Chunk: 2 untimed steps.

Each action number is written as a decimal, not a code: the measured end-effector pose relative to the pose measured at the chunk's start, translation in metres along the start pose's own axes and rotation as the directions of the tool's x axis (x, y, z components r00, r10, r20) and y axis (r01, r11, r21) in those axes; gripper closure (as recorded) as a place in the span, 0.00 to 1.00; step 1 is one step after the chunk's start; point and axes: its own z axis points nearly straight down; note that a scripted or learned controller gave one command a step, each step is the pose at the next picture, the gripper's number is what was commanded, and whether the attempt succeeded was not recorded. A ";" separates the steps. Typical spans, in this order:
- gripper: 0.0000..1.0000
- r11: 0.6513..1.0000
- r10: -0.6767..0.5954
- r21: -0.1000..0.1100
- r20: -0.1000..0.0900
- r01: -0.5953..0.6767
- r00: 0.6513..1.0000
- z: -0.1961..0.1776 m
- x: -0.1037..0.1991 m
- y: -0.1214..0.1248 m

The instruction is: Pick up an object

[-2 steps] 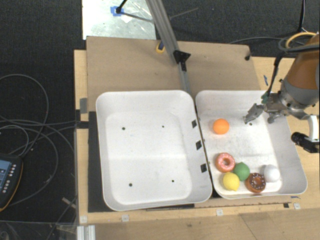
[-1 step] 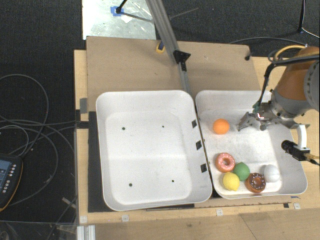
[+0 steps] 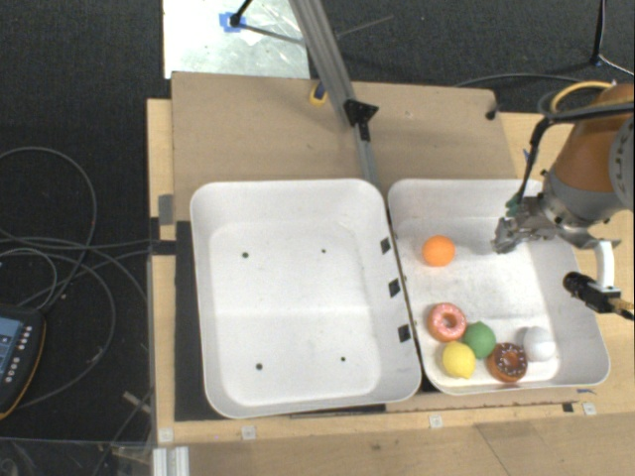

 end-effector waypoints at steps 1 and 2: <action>1.00 1.000 -0.004 -0.003 0.001 0.004 1.000 -0.050 0.002 0.011; 1.00 1.000 -0.004 -0.005 0.002 0.004 1.000 -0.115 -0.001 0.017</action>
